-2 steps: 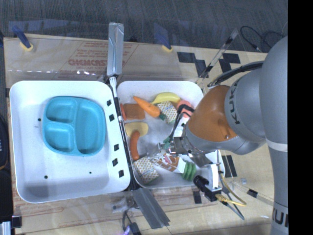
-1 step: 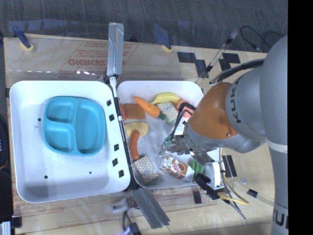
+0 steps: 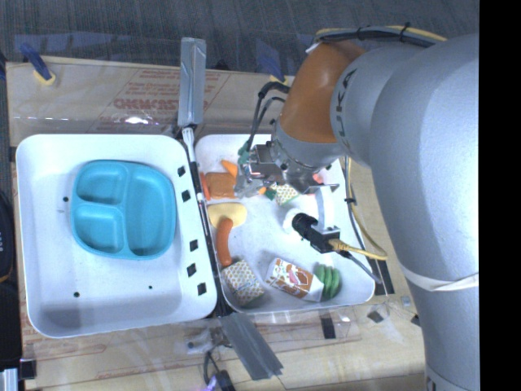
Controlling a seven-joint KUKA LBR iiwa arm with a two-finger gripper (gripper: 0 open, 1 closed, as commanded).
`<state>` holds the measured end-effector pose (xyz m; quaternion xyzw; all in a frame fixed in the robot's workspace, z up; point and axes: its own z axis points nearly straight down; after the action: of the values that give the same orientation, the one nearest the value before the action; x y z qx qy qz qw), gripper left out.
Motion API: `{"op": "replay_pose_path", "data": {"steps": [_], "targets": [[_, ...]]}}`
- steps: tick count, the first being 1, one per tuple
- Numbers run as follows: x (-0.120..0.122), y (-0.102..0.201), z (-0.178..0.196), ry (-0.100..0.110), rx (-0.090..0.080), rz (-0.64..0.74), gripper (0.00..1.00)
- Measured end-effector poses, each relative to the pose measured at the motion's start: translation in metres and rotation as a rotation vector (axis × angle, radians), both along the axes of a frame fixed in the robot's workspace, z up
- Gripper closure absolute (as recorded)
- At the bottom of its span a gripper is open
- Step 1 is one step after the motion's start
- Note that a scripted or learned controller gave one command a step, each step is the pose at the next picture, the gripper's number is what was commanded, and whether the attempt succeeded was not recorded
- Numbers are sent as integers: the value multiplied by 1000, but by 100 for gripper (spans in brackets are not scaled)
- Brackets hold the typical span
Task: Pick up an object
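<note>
A: What's around the gripper?

B: All the clutter is in the right bin (image 3: 264,239), centre of frame. An orange-brown block (image 3: 218,185) sits by the bin's left wall, and a small orange piece (image 3: 230,169) is just above it. Below those come a tan-yellow piece (image 3: 228,213) and then an orange sausage shape (image 3: 224,245) running down the left wall.

A: Bottom edge?

B: Left to right: patterned cup (image 3: 242,282), tilted; printed carton (image 3: 293,278), lying flat; green item (image 3: 329,280), touching the carton's right end. A small checked piece (image 3: 285,194) is just right of the gripper.

A: Left bin?

B: The left bin (image 3: 32,243) has a blue divided plate (image 3: 122,210), upper middle, well apart from everything else.

A: Gripper state?

B: The gripper (image 3: 259,169) is low in the upper part of the right bin, next to the small orange piece and the block. Whether it's released or clenched, can't tell, the wrist hides it. Can't tell if it's touching anything either. The grey arm (image 3: 407,137) fills the right of the frame and covers the bin's upper right corner.

A: Any text?

B: Red print on the table (image 3: 81,96) above the left bin, too blurred to read. The carton has a picture on it, lettering too small
</note>
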<state>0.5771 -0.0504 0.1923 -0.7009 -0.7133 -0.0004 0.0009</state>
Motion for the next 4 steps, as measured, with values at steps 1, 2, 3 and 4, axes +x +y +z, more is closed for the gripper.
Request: {"op": "replay_pose_path", "data": {"steps": [1, 2, 3, 4], "targets": [[-1, -1, -1, 2, -1, -2, 0], [0, -83, -101, 1, -2, 4, 0], [59, -69, -100, 1, -1, 64, 0], [80, -62, -100, 0, -1, 40, 0]]}}
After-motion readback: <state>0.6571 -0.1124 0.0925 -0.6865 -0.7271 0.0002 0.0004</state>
